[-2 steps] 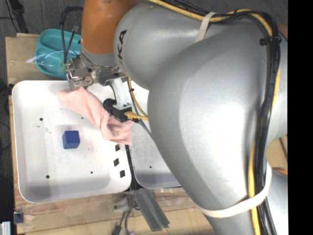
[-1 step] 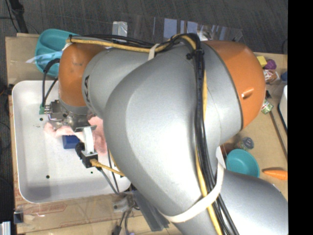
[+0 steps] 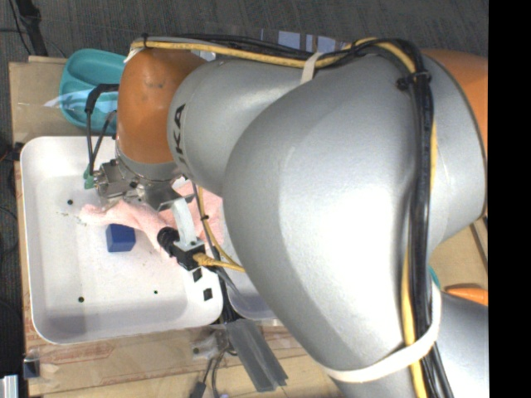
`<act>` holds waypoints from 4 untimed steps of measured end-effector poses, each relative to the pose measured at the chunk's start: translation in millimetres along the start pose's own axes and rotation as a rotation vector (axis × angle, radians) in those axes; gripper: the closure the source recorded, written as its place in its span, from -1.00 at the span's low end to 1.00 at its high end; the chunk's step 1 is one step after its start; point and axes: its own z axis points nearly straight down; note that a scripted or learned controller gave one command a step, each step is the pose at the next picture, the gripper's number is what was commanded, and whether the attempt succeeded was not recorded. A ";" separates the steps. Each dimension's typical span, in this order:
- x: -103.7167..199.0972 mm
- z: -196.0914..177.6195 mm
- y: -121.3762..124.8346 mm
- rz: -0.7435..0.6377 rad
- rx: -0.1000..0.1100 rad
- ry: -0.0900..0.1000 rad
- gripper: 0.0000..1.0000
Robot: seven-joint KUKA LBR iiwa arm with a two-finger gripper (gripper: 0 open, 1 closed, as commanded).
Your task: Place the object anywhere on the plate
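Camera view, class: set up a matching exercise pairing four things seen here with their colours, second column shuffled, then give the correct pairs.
Things:
1. block in the left bin
2. band above the arm's wrist
3. plate under the wrist
4. container beyond the bin

Colours:
A. teal
B. pink
C. blue
D. orange

Pairs: 1-C, 2-D, 3-B, 4-A

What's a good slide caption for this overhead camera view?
Grey KUKA arm reaching over the shallow white bin, above a small blue block beside a pale pink plate.
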 end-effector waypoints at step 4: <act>-19.7 71.1 75.7 -0.116 0.005 0.001 1.00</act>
